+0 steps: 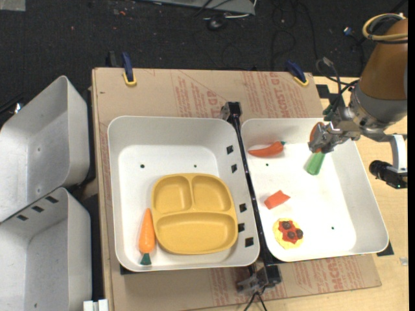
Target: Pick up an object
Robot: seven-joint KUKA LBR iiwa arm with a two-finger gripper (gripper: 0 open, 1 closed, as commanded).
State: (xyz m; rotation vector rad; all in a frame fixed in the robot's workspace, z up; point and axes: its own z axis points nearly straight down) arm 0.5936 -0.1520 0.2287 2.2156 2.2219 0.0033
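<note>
Arm (382,76) reaches in from the right, and we see its gripper (320,146) above the right bin (363,193), fingers clamped on a green cylinder (314,162) hanging tilted near the red pepper (266,149).

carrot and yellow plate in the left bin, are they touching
Touching. The camera view shows the carrot lying upright along the left edge of the yellow plate, its side pressed against the plate's rim with no white bin floor showing between them.
</note>
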